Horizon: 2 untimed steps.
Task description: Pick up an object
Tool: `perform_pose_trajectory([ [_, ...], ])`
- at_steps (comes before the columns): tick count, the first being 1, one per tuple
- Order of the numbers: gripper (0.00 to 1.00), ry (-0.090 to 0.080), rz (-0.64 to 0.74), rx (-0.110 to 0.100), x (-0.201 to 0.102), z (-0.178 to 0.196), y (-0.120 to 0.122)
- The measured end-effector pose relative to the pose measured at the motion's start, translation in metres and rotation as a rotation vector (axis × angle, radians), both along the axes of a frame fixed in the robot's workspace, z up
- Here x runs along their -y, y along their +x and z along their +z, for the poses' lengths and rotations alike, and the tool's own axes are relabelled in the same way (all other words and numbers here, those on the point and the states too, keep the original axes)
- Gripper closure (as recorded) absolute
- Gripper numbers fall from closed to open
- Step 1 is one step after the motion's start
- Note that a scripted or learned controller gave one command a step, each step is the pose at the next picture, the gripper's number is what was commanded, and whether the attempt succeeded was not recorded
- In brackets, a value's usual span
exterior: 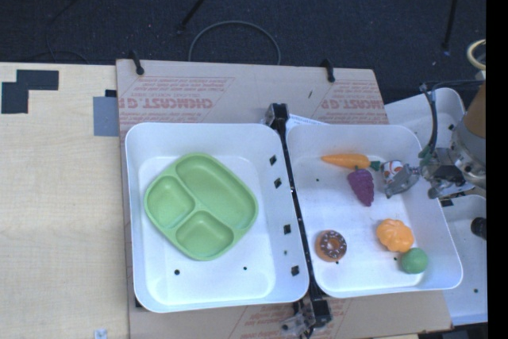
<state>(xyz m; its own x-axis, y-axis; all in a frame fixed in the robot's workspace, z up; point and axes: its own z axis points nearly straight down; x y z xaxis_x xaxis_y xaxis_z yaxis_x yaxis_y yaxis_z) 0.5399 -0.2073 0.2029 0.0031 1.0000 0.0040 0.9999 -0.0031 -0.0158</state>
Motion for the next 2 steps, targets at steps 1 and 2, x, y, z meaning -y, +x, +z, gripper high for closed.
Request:
perform_pose_trajectory([
  [1, 0.00, -0.003, 0.003, 0.013, 0.000, 0.008, 0.003],
  [2, 0.00, -0.001, 0.004, 0.009, -0.004, -0.036, 0.001],
])
